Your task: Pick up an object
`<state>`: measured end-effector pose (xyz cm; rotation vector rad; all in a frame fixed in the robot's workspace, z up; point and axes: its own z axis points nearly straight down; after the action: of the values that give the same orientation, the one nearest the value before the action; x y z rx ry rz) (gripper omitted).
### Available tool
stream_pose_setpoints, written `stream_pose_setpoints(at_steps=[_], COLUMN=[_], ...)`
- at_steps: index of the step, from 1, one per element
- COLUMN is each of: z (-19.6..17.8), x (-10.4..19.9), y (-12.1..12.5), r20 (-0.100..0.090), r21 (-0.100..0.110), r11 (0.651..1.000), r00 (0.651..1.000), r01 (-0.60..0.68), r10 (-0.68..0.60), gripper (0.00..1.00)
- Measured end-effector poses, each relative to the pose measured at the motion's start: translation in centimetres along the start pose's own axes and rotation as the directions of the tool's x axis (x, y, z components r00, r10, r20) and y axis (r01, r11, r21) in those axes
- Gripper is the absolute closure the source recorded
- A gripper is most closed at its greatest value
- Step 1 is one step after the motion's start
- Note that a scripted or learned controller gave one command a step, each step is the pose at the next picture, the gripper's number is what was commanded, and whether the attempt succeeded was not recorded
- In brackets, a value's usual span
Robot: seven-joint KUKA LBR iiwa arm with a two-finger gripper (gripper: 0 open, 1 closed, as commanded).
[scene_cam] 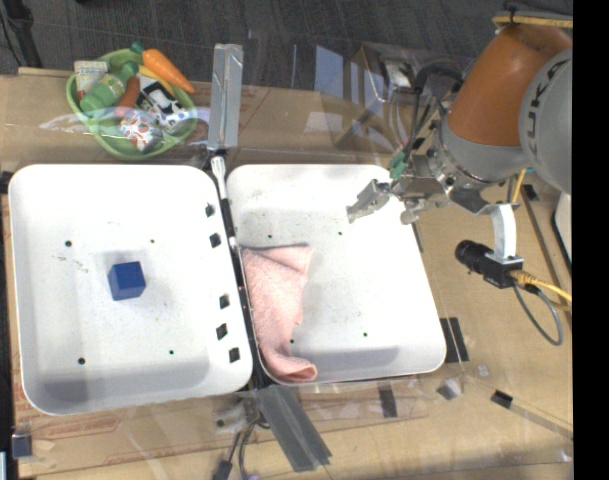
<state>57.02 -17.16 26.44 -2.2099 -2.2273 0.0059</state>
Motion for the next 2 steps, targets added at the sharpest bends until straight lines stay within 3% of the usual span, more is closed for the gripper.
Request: stream_pose_setpoints(at_steps=[1, 2], z=[11.8, 17.1], x=[6.5, 6.3], y=[1.9, 0.2], r20=[0.000, 0.001], r21=[0.002, -0.007], r11=[0.998, 0.992], r00=[0.998, 0.992], r01=[0.070, 0.125], r10=[-0.070, -0.125], gripper=[0.00, 0.00])
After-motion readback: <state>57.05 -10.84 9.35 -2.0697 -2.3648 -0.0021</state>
